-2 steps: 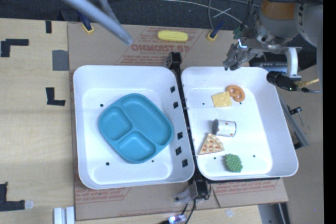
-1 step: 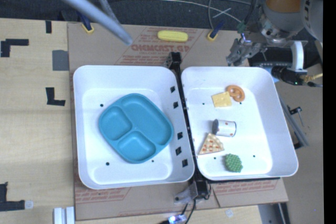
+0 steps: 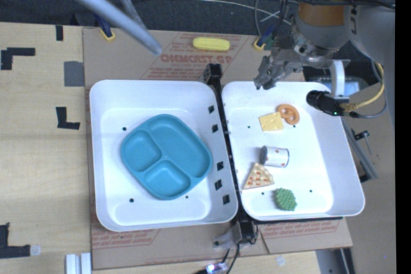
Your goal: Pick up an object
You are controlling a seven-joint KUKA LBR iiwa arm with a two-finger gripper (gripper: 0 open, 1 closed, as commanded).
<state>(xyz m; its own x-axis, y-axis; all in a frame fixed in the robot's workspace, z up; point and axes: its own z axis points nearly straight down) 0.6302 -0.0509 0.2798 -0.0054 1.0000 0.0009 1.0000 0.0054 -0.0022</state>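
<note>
Cardboard (image 3: 186, 59) under two white bins (image 3: 103, 138)

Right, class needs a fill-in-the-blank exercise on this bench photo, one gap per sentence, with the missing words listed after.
1. The blue divided plate lies in the ____ bin.
2. The green broccoli sits nearest the right bin's ____ edge.
3. The pretzel touches a yellow ____ wedge.
4. The claw hovers over the right bin's ____ edge.

Missing words: left; front; cheese; back
</note>
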